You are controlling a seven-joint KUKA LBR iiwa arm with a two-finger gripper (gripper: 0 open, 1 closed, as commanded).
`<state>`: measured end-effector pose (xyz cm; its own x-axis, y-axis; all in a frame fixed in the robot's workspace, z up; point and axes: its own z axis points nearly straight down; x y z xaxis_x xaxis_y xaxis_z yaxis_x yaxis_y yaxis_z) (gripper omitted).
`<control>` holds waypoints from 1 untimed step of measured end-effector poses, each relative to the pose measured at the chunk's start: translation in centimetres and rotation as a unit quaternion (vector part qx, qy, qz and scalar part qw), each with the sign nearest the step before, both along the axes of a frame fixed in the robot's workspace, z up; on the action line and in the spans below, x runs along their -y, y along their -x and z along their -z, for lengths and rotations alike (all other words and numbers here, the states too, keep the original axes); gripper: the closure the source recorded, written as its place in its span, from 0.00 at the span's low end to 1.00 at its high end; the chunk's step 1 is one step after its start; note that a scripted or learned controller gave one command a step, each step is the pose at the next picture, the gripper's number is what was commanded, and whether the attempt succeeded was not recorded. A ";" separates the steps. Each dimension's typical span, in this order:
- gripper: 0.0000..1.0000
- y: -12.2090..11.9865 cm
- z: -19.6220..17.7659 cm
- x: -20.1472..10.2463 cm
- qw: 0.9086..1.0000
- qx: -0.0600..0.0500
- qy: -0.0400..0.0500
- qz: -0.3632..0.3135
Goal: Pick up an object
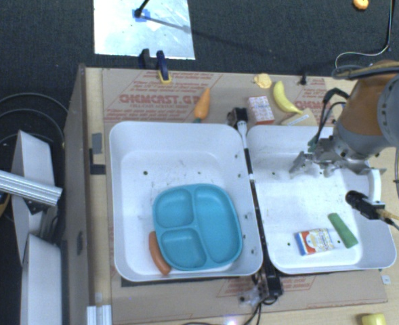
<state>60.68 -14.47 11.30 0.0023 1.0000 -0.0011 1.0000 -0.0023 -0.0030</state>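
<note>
Cardboard-topped bench (152, 90) w/ two white bins (128, 141) side by side; banana (284, 98), carrot (202, 105), small box (261, 109) sit behind 'em.

Dark carpeted floor (30, 39) surrounds a cardboard-topped surface (179, 90) — a shiny metal sheet (145, 19) lies at twelve o'clock.

The right bin (280, 249) has open floor across its middle and left; a small carton (316, 241) and green stick (343, 229) crowd its near right corner. In the left bin (128, 154), the blue divided plate (196, 226) and an orange sausage (159, 253) block the near half, leaving the far half free.
</note>
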 end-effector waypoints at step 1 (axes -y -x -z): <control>0.00 -3.6 3.0 -1.3 1.000 0.003 -0.001 -0.004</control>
<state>64.25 -13.16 8.35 -0.0056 1.0000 0.0000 1.0000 0.0056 0.0037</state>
